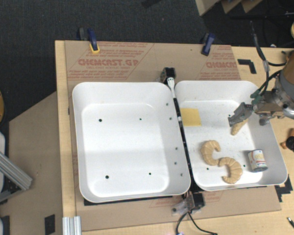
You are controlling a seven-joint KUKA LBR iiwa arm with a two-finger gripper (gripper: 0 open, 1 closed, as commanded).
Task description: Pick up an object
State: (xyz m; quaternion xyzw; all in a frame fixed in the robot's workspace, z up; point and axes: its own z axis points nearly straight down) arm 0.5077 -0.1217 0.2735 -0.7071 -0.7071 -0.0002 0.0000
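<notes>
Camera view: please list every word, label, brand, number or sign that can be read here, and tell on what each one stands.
"CHEMCAST G.P": red print on the brown board under the bins, at its far left part; the smaller red lines around it are too blurred to read.
"CHEMC...": the same red print again at the board's far right part, cut off by the right bin.
The small can in the right bin bears a label, too small to read.

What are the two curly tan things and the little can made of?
The curls look like croissants, likely plastic or foam toys: matte, ridged, evenly tan. The can looks metal: shiny grey rim, printed label. Too small to be sure.
</notes>
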